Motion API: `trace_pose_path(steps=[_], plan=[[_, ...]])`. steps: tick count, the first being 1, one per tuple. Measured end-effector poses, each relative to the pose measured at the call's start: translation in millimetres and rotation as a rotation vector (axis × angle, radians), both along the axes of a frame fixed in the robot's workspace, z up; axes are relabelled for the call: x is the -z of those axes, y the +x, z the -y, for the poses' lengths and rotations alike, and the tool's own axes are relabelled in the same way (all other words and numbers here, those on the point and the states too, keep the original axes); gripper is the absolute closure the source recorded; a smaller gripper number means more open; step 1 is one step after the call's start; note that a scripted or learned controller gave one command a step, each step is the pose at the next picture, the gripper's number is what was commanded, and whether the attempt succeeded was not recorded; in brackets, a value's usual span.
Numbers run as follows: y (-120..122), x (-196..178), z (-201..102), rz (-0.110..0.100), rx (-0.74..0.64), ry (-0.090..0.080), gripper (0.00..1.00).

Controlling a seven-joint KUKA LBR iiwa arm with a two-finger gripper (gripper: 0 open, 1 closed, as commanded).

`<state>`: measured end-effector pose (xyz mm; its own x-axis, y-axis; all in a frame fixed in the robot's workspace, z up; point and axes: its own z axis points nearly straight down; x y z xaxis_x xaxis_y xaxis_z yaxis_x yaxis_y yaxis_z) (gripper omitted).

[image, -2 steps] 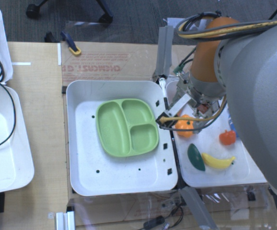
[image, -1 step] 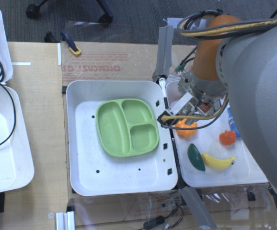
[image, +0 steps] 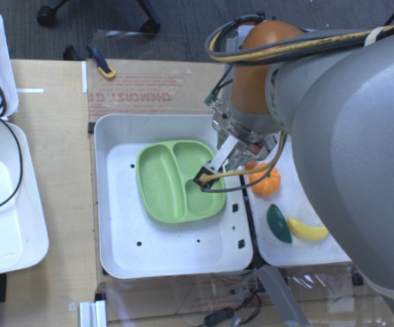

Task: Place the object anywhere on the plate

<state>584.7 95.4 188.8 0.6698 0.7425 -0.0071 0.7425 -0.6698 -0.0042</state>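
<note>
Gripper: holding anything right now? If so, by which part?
Cannot be told. The gripper sits at the right edge of the green plate, and no object shows between its tips.

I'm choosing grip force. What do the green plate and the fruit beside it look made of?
The plate looks like moulded plastic, matte, in one even green. The orange, banana and dark green piece look like smooth plastic toy fruit, though the view leaves that open.

Orange fruit [image: 268,182] partly behind arm [image: 333,107]
</note>
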Motion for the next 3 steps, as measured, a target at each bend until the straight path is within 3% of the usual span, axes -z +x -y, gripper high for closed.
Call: trace_pose_path(steps=[1,2,3], plan=[[0.0,0.0,0.0,0.000,0.000,0.000,0.00],[0.2,-6.2,1.7,-0.006,0.000,-0.003,1.00],[0.1,-6.1,1.7,-0.006,0.000,-0.003,0.00]])
